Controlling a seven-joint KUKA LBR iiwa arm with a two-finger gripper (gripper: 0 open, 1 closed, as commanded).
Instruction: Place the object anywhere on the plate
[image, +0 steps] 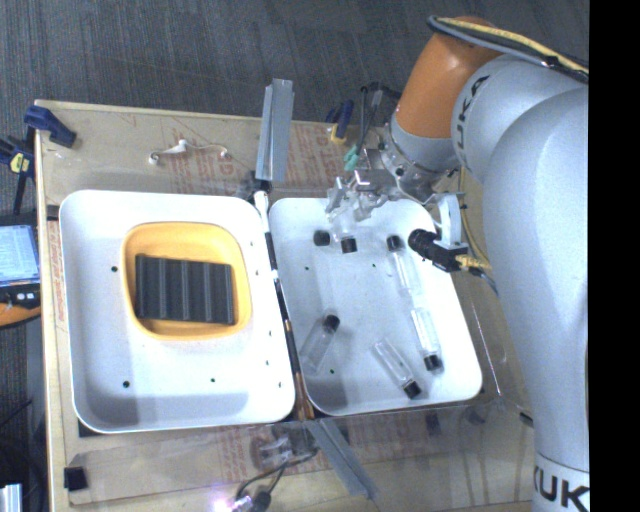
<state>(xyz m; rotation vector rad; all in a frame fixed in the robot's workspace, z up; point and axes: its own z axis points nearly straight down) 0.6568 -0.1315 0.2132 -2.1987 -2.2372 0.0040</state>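
Several clear vials with black caps lie in the right white bin (455, 370): one near its left side (320, 342), one near the front (396, 368), one to the right (424, 335) and one further back (404, 266). Two smaller black-capped pieces (348, 243) sit near the bin's back left. My gripper (350, 205) hangs over the back edge of this bin, just above those small pieces, with nothing visibly in it. The yellow plate (185, 236) rests in the left white bin (90, 380), with a dark ribbed insert (186, 290) in its middle.
A metal bar (272, 130) stands at the back between the bins. A black connector with a cable (432, 247) hangs by the wrist over the right bin's back right. Blue clamps (45, 125) grip the bench's far left corner.
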